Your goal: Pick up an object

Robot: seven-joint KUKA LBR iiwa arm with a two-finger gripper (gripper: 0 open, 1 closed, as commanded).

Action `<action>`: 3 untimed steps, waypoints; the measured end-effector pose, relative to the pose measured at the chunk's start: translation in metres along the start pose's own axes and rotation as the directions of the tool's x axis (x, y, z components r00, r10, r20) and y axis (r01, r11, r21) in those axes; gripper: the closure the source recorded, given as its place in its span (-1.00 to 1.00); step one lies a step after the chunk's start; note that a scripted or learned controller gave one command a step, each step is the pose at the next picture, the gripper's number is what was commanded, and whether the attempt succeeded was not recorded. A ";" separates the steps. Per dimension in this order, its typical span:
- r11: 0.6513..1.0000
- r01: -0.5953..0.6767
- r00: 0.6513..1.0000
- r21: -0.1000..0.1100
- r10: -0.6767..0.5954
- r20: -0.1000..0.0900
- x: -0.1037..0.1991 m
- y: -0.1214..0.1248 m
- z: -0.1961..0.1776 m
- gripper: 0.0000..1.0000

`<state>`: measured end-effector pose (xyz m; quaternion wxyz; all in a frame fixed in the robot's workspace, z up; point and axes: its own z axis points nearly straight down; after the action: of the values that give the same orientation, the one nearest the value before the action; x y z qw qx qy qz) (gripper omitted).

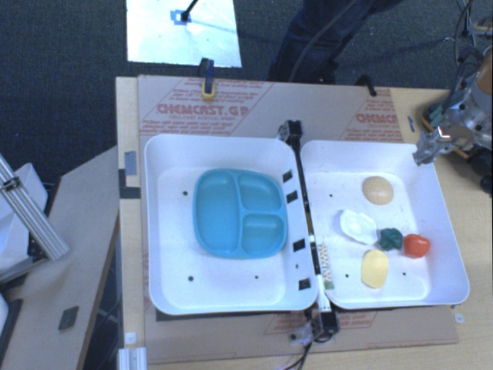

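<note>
Grey fingers [426, 154] at the right bin's [443, 206] corner — grip state unclear, objects untouched.

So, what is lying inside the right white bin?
The right bin holds five small things: a beige ball, a white piece, a dark green lump, a red-orange object and a yellow object.

**Arm at the right edge**

The arm [471, 114] comes in from the right and stays high near the upper right corner. The gripper [426, 151] points down and to the left, its tip small and blurred.
</note>
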<state>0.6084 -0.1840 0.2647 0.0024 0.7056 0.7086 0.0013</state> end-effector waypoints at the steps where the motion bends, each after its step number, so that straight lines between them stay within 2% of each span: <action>1: 1.000 0.005 1.000 0.003 -0.005 -0.002 0.049 0.001 -0.004 1.00; 2: 1.000 0.005 1.000 0.004 -0.005 -0.003 0.105 0.005 0.013 1.00; 3: 1.000 0.006 1.000 0.003 -0.006 -0.004 0.160 0.007 0.008 1.00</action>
<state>0.6150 -0.0237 0.2564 0.0001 0.7034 0.7108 0.0014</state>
